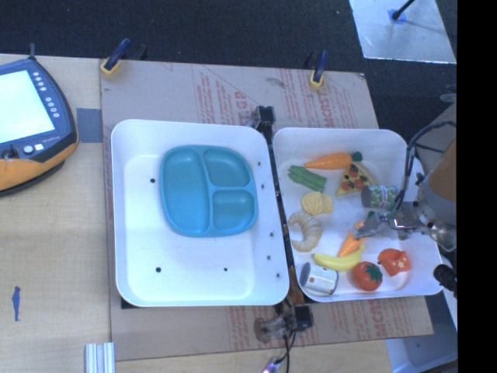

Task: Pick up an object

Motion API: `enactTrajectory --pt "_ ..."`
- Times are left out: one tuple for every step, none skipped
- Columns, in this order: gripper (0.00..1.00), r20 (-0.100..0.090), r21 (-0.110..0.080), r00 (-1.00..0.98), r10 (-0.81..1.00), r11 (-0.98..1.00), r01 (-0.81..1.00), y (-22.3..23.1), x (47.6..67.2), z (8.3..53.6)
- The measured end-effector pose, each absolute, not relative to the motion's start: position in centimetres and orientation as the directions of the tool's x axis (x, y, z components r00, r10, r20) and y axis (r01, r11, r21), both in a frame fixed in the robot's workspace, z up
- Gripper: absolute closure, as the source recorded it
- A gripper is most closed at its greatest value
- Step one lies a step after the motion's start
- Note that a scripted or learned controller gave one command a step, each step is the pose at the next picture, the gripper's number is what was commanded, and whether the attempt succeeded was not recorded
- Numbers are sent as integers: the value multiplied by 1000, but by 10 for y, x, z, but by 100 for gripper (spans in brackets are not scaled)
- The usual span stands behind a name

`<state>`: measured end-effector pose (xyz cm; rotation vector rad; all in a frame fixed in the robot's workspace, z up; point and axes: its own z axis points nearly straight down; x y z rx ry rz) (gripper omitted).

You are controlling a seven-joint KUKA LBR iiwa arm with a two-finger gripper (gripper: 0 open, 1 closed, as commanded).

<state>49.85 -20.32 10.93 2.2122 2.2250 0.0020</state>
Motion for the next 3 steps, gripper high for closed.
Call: enactTrajectory --pt "0 0 5 -7 1000 7 1000 -202 479 96" --pt "0 0 -3 -6 1000 6 1000 -165 566 92" --pt "0 0 -10 -5 1000 5 1000 -156 655 91"
